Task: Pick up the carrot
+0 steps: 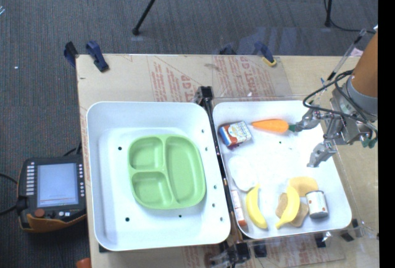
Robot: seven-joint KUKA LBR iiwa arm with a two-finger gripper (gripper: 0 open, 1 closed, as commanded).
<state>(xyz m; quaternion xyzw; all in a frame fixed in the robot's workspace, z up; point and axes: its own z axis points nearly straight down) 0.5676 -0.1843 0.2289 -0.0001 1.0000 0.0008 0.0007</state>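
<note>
Nearest the camera, along the front edge of the right bin (pixel 343 199), lie two smooth curved yellow bananas (pixel 256 208), one of them (pixel 289 205) resting across a flat tan piece shaped like a slice of bread (pixel 301 186), with a small metal can (pixel 318 205) just beside that piece toward the bin's right wall. A slim red and white stick-shaped packet (pixel 237 206) lies along the same bin's left wall, beside the first banana. The left bin (pixel 111 137), also shallow, white and round-cornered, holds a pale green plastic tray (pixel 166 171) with three moulded compartments and softly rounded corners. Outside the left bin, off the tabletop (pixel 148 75) to the left, sits a grey handheld pendant with a pale screen (pixel 54 189). Farther back in the right bin a small red and white carton (pixel 236 134) lies close to the left wall, and just to its right lies the carrot (pixel 271 126), a smooth orange taper with its green stub pointing toward the right wall. The end effector (pixel 316 137) hangs over the right side of the right bin with its two metal fingers spread well apart; one fingertip (pixel 303 123) is at the carrot's green end, though contact cannot be judged, and the other (pixel 321 154) is lower over bare white floor. Nothing sits between the fingers. Behind the bins the tabletop is a brown cardboard-like sheet with red printing, blue clamps (pixel 95 55) at its back edge.
</note>
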